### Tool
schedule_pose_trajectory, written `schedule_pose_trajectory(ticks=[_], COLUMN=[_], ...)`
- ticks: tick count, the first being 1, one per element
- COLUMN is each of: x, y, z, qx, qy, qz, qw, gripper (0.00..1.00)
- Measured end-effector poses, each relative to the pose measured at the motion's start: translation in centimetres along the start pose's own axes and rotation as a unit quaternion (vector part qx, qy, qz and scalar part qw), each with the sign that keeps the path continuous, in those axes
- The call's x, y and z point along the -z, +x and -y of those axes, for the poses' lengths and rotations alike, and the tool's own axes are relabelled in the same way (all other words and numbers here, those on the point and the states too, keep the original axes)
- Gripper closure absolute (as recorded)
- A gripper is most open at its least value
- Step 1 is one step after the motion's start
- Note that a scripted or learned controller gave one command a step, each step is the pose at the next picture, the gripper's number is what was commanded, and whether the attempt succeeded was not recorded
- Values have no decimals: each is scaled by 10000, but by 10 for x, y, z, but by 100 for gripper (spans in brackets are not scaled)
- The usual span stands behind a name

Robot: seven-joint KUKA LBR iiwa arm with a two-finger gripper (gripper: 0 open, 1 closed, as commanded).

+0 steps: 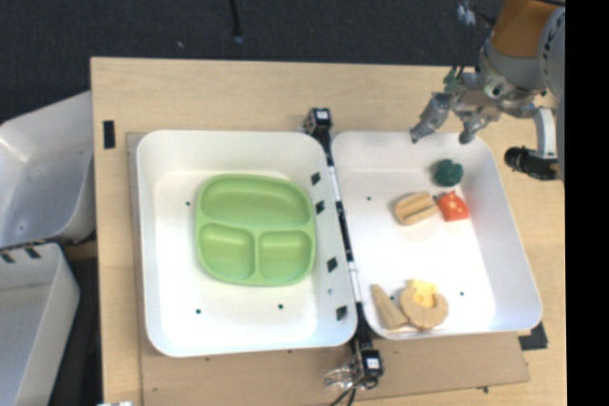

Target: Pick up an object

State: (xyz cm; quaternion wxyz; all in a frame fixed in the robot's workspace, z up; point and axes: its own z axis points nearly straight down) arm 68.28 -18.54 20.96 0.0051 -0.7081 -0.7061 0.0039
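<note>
Above the far edge of the right bin [495, 299] hangs the gripper [442, 130], its two fingers spread apart with nothing between them. By that reading the task has hardly begun: no object is lifted, and everything left to do (descend, close, raise) is still ahead.

Taking the right bin as the landmark, the candidates all lie on its floor. Nearest its far edge, just below the gripper, sits a small dark green piece [448, 172]. A little nearer the camera from that lie a tan bread-like roll [414, 207] and a small red block [454, 205], touching or nearly so. At the bin's near edge sits a cluster of tan and yellow food pieces [412, 304]. To the bin's left, the left bin [162, 319] holds a green divided plate [255, 228].

The arm [523, 24] reaches in from beyond the right bin's far right corner, wrist angled downward and toward the bin, fingers pointing at its far rim. The dark green piece looks the likeliest target.
</note>
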Motion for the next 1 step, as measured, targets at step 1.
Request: schedule_pose_trajectory(ticks=[1], x=[10], y=[0], z=[-3], qx=[19], qy=[-76], qz=[17], qw=[10000], gripper=[0])
